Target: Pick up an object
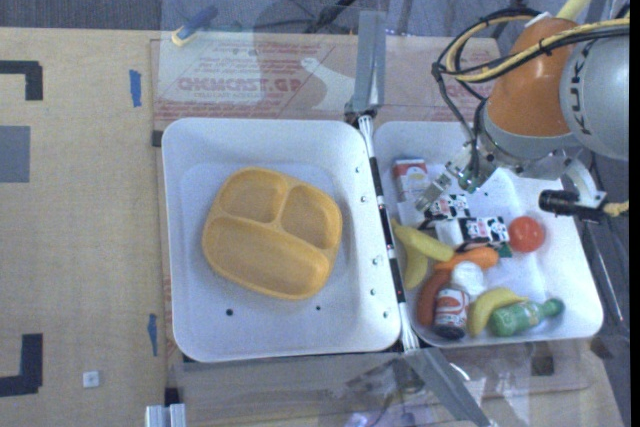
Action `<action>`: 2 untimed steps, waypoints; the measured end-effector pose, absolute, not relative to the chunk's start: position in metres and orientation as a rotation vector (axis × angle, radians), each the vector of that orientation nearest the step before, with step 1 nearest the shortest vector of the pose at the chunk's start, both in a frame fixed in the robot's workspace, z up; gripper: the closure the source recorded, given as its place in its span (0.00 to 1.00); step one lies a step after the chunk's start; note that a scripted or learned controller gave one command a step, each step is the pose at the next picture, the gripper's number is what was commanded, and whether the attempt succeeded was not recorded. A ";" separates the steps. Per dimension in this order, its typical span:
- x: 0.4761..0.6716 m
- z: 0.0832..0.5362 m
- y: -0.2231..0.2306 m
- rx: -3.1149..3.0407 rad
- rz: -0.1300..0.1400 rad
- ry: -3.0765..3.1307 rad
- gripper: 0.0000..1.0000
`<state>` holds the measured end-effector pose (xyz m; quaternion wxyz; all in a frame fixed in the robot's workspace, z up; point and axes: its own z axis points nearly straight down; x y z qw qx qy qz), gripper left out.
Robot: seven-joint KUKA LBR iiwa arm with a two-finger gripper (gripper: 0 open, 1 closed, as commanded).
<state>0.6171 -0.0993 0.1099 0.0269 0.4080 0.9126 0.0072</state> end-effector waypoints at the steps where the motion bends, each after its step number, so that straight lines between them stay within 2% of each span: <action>1: 0.602 0.108 -0.105 1.796 0.045 2.530 0.00; 2: 0.663 0.096 -0.097 1.701 0.007 2.636 0.00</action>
